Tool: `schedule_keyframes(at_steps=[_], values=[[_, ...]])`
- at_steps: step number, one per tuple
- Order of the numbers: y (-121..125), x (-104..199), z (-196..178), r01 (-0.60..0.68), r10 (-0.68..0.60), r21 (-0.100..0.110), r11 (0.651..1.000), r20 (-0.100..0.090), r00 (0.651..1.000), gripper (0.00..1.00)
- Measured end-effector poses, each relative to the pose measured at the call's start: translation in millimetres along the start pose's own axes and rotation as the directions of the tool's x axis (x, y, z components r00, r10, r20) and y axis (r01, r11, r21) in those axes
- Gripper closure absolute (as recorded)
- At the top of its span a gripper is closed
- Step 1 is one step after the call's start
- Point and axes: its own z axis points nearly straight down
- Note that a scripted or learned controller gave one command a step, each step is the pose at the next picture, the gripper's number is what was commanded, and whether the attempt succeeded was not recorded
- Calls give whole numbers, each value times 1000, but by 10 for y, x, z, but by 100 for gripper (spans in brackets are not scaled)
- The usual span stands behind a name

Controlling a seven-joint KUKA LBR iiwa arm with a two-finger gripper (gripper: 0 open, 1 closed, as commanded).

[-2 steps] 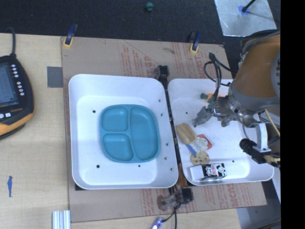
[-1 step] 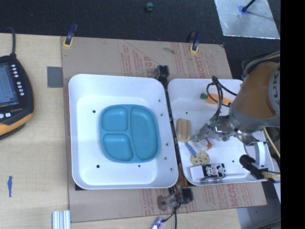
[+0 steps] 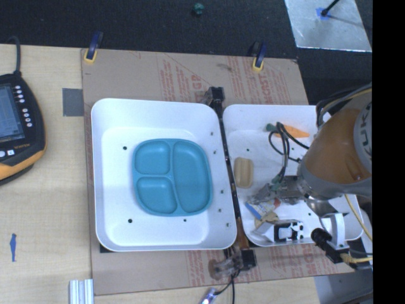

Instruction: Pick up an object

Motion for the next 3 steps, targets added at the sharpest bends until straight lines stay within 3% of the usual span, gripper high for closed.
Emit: schedule_keyframes(at_steps=[1,2,3], values=[[11,-7,-104,3,-3,0,1000,0,1000,100],[381,-393,-751,-1,1,14,1000,-2,1000,100],[1435,-1029,-1205,-2,2,12,1000,-2,1000,100]])
